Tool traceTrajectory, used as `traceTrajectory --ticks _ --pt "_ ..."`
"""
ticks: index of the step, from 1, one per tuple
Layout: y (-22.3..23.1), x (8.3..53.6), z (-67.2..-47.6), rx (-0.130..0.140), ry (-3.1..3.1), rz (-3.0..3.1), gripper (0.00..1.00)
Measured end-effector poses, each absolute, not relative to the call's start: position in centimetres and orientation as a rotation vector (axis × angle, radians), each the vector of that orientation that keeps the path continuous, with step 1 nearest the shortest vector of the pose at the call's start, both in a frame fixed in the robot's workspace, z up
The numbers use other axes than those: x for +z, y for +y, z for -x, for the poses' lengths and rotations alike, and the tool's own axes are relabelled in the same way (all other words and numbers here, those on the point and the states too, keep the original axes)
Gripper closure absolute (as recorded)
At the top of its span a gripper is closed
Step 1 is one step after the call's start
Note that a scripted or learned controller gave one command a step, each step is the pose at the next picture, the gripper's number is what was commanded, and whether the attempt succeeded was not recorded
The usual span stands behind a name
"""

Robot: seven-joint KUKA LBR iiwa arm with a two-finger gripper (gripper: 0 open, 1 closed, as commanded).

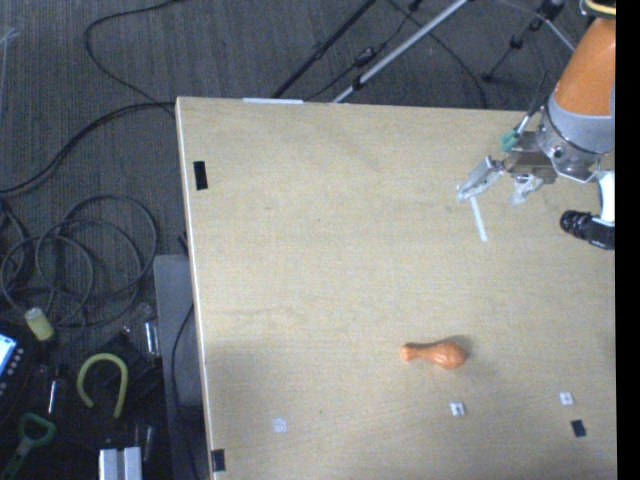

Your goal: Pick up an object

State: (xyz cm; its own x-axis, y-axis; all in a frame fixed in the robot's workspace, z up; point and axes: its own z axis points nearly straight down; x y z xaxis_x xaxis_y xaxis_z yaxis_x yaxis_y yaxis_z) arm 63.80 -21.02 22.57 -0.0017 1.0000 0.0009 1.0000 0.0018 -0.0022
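Pear-shaped orange object [436,354] lies on smooth tan bench [330,228].

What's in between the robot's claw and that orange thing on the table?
Nothing but bare tan tabletop. In the camera view, the claw is near the upper right, and the orange pear-shaped object lies lower down, with no item between them.
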Motion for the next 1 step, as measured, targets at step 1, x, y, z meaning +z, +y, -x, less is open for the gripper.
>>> traceTrajectory --ticks 1 --pt "-22.13 15.68 -66.86 0.006 -2.364 2.072 0.00"
